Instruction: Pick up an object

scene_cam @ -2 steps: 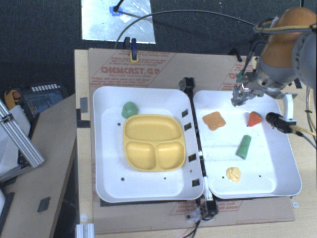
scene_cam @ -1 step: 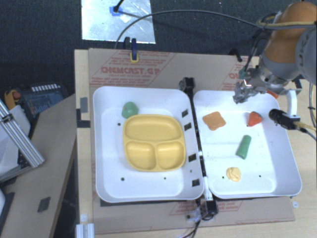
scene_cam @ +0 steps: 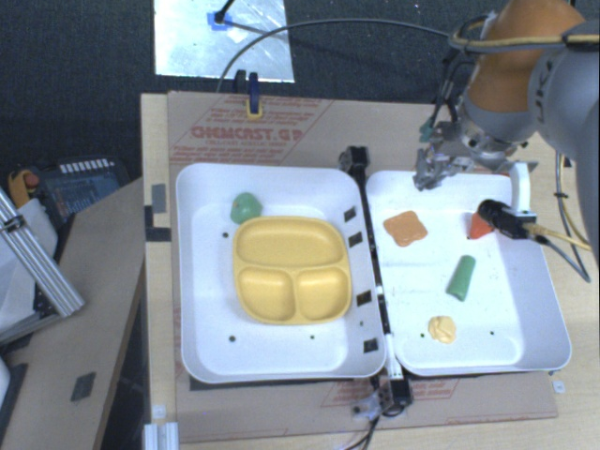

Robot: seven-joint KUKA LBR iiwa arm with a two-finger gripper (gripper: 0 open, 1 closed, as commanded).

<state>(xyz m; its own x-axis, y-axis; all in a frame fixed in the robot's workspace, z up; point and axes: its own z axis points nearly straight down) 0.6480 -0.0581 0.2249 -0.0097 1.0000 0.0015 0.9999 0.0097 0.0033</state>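
Gripper (scene_cam: 433, 172) of mine hovers over the right bin's (scene_cam: 534, 345) far edge (finger state I cannot tell), apart from the orange piece (scene_cam: 405, 228) and green cylinder (scene_cam: 460, 277).

We see two shallow white bins side by side on a brown cardboard sheet (scene_cam: 281, 129) printed with red lettering. The left bin (scene_cam: 202, 251) holds a yellow divided tray (scene_cam: 291, 270) (three compartments), while the right bin (scene_cam: 525, 326) sits just beside it. Beyond the bench we see a shiny foil sheet (scene_cam: 225, 26), and at far left an aluminium rail (scene_cam: 37, 261).
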